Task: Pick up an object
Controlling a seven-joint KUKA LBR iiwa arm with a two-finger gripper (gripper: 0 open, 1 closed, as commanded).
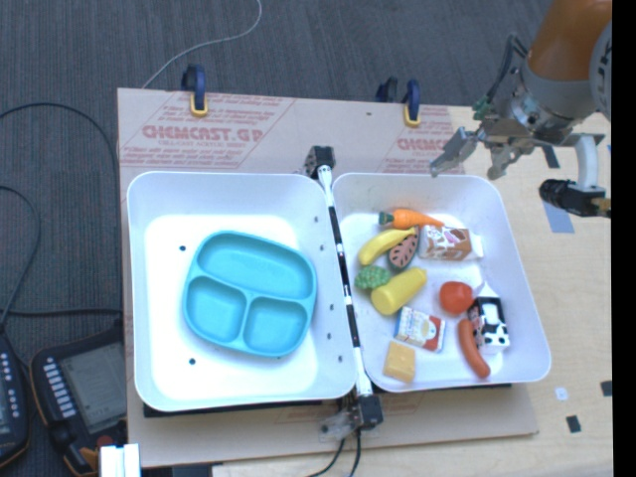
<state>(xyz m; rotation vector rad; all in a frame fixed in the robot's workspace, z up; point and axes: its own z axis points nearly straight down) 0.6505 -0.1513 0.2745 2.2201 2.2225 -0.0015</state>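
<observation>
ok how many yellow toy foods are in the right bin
3: a banana near the bin's top left, a yellow pepper-like piece just below it, and a cheese wedge at the bottom edge. None looks hidden.

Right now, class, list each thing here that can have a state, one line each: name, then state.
gripper: open, above the right bin's far rim, holding nothing
blue tray: flat in the left bin
banana: lying in the right bin
carrot: lying by the banana
sausage: lying near the front

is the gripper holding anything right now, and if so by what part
Nothing is held. The gripper hangs open above the far rim of the right bin, with nothing between its fingers; the toy food lies in that bin.
</observation>
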